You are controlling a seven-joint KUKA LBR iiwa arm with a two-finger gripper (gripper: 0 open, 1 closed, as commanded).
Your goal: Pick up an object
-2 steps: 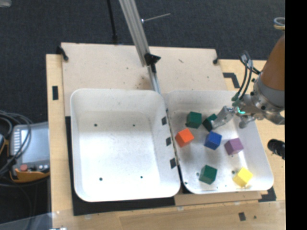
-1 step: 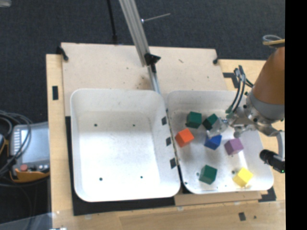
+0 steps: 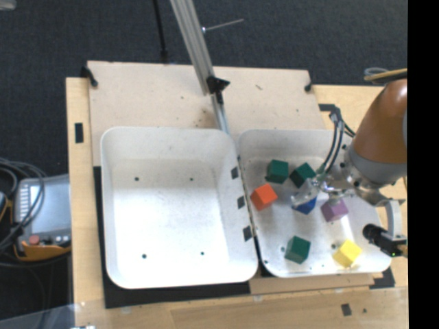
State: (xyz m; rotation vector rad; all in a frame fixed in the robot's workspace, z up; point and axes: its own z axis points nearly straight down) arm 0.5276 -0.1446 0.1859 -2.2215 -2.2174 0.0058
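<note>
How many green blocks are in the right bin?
3. One green block at the back, a darker one beside it by the gripper, one near the front. The arm may hide more.

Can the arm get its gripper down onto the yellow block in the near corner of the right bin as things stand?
Probably yes. The yellow block sits apart from the others, with bare bin floor around it, and the gripper is already over the same right bin. The bin's near wall lies close beside it, which may crowd the approach.

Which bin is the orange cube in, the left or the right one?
The right bin. The orange cube rests on that bin's white floor near its left wall, beside a green cube; the left bin lies across the divide.
</note>
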